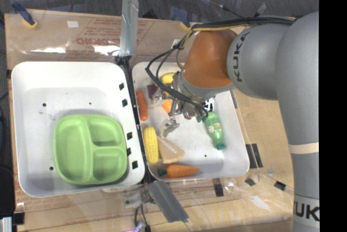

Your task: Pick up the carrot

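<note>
Arm: the grey arm [282,63] comes in from the right, and its orange band [206,60] is above the right bin.
Pincer: the pincer [172,123] hangs low over the middle of the right bin; if it is wide or narrow, I cannot tell, and nothing is seen held in it.
Carrot: the carrot [181,171] lies flat at the near wall of the right bin [236,158], apart from the pincer.
Near the carrot: a beige wedge [169,151] just above it, and a corn cob [151,144] along the left wall.
Other things: a green bottle [214,129] to the right of the pincer, an orange-red stick [142,105] at the left wall.
Left bin: the left bin [32,84] carries a green divided plate [91,148].
Surface: the surface [260,117] under the bins is covered with clear plastic.
</note>
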Tool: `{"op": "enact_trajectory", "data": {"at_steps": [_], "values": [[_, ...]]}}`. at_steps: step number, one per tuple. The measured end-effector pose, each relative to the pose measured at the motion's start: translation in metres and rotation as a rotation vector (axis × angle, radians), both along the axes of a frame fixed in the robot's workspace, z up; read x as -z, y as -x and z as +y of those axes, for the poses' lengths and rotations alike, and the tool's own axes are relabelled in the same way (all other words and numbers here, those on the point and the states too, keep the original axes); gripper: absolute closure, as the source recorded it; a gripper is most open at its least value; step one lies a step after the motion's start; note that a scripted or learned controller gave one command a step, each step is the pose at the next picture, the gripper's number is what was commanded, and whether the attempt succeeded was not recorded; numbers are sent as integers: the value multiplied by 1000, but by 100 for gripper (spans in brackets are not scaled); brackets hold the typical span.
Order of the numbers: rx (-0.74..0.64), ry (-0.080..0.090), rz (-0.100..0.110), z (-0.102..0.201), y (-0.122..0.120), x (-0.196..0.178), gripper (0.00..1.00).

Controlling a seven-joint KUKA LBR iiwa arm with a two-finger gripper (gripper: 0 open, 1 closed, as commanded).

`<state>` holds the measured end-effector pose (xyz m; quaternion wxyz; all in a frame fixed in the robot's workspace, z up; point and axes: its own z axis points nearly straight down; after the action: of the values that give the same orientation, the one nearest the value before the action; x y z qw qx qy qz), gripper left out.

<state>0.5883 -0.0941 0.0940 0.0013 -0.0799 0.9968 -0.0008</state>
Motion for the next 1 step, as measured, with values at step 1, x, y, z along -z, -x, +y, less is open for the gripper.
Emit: {"op": "enact_trajectory", "data": {"at_steps": [1], "values": [[-281, 8, 1, -4, -30, 1, 0]]}}
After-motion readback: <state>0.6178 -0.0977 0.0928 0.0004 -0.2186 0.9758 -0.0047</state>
